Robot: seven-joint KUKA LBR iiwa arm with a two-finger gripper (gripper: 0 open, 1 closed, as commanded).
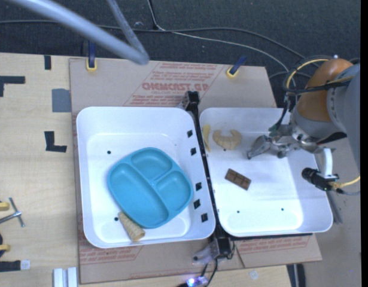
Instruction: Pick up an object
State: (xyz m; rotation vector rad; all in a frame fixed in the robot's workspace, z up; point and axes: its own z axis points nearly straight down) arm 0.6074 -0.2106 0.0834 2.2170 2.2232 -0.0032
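Note:
In the right bin (309, 220) lie a brown chocolate-like bar (237, 179) near the middle, a tan curved piece (227, 139) at the back left, and a pale yellow sliver (206, 137) against the divider. My gripper (254, 152) reaches in from the right and hangs low over the back half of this bin, right of the tan piece and above-right of the brown bar. Nothing shows in its grasp. The left bin (88, 160) holds a blue divided plate (149, 186) and a tan cork-like cylinder (131, 226) at the plate's front edge.
A black divider with clips (198, 160) runs between the bins. The grey arm with its orange band (327, 82) and cables (324, 181) occupies the right bin's right rim. A grey pole (70, 17) crosses the top left. The bins rest on a cardboard sheet (172, 82).

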